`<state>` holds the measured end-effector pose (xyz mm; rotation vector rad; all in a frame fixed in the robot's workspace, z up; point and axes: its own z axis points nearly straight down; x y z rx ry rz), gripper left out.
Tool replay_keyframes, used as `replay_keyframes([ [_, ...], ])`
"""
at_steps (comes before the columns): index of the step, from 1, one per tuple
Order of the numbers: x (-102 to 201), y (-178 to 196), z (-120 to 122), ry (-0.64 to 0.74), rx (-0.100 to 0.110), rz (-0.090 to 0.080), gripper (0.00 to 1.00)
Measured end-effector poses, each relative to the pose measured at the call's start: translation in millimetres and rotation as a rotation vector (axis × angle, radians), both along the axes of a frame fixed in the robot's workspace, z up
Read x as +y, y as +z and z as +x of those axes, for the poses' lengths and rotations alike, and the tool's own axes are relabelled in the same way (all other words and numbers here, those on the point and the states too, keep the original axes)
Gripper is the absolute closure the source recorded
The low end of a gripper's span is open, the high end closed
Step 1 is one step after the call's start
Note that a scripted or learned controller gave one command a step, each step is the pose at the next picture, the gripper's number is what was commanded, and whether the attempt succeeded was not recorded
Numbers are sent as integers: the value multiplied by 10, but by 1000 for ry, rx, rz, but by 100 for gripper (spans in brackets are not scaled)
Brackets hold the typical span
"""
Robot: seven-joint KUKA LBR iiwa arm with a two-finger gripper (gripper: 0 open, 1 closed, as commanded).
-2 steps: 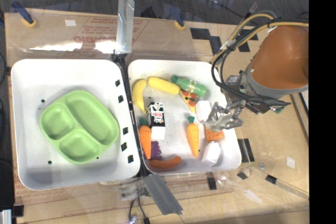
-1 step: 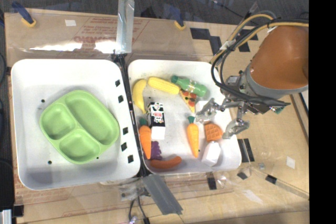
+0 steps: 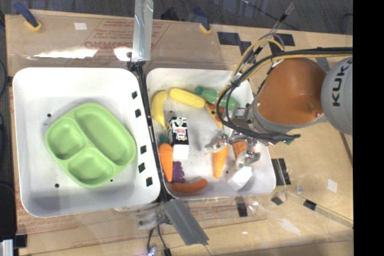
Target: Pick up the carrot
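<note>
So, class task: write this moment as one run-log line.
arm: over right bin | gripper: beside carrot | grasp: unconfirmed | left bin: green plate

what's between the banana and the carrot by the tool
In the camera view, a small black-and-white carton stands between the banana and the carrot.

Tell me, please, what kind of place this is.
Probably a robotics lab bench for grasping tests: two white bins taped onto cardboard, toy food such as a carrot, and a cabled KUKA arm.
</note>
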<state>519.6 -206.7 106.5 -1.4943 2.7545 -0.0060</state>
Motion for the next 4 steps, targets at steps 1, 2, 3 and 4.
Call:
replay_keyframes([
  [1,25,94,11,7,0,1,100],
  [2,24,92,9,6,1,1,0],
  [3,77,-30,3,-26,-8,-6,0],
  [4,101,68,22,-19,-13,-5,100],
])
